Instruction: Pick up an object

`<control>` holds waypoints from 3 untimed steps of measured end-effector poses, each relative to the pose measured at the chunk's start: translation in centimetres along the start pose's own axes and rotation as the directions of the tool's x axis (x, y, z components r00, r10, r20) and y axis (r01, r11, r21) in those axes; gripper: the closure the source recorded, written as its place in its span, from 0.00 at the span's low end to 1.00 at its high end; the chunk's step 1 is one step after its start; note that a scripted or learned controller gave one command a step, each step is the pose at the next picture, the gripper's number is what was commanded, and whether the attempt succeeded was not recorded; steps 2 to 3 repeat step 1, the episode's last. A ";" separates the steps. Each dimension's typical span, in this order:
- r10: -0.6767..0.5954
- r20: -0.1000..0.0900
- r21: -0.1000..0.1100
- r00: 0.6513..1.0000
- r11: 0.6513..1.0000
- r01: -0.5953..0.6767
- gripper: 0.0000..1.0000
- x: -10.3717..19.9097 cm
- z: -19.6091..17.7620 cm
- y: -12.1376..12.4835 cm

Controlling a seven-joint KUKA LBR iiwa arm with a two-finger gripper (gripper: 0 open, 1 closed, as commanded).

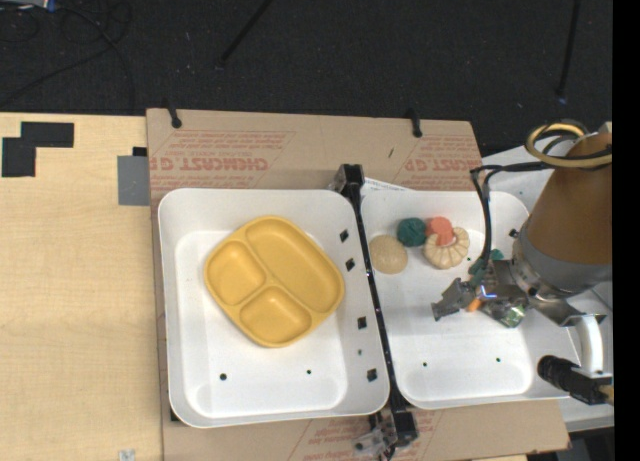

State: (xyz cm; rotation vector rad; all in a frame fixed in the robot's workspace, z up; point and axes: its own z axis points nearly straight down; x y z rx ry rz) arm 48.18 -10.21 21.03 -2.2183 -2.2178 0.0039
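In the right bin (460, 379) lie a tan round object (389, 254), a dark green ball (411, 231) and a cream ridged piece with a red top (446, 244), all near the bin's far left. My gripper (455, 301) hangs low over the middle of this bin, pointing left, just right of and nearer than those objects. Nothing shows between its fingertips, and it touches none of the objects. The arm's grey and orange body (570, 219) covers the bin's right side.
The left bin (200, 389) holds a yellow divided plate (273, 279), tilted diagonally. A black divider (365, 289) separates the two bins. Cardboard (300, 149) lies behind the bins, and a wooden bench top (70, 299) stretches to the left.
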 end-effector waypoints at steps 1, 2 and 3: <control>-0.001 -0.001 0.005 1.000 1.000 0.001 0.00 1.1 5.5 -0.4; -0.001 -0.001 0.005 1.000 1.000 0.001 0.00 1.1 5.5 -0.4; -0.001 -0.001 0.005 1.000 1.000 0.001 0.00 1.1 5.5 -0.4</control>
